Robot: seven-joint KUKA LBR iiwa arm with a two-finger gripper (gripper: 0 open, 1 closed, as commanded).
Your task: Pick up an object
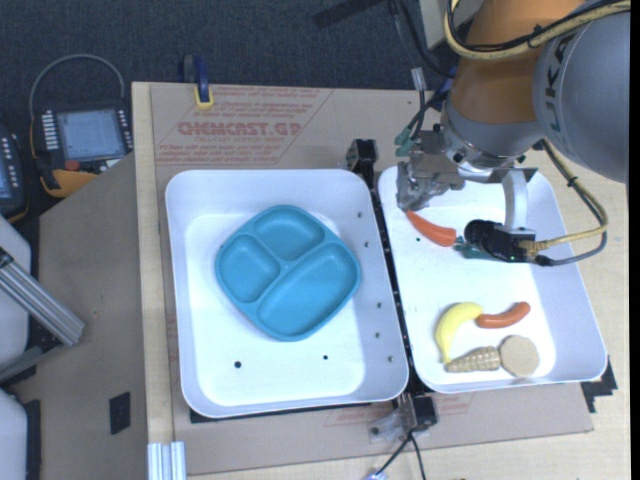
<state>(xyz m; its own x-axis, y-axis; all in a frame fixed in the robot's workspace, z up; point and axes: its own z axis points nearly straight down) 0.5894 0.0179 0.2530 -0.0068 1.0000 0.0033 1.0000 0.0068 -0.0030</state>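
Two shallow white bins sit side by side on a sheet of brown cardboard (pixel 260 118), and we see the arm (pixel 510 48) reach in from the right over the far end of the right bin (pixel 420 288). Its gripper (pixel 415 196) hangs low over the far left corner of that bin, right at the left tip of an orange carrot (pixel 432 228). We cannot tell whether the claw is released or clenched, nor whether it touches the carrot; nothing shows in its grasp. The carrot lies on the bin floor at a slant, its left tip toward the gripper and its other end nearer to us and to the right. Well apart from it, at the near end of the same bin, four more pieces lie in a loose cluster: a yellow banana (pixel 455 326) on the left, a reddish sausage (pixel 502 315) just right of it, a tan ridged cone (pixel 472 361) lying on its side at the near edge, and a round beige biscuit (pixel 519 355) touching the cone's right end. The left bin (pixel 200 368) holds a blue divided plate (pixel 288 271) with three compartments, set flat near its middle. At the far left corner of the cardboard we see a blue and yellow clamp (pixel 200 83).
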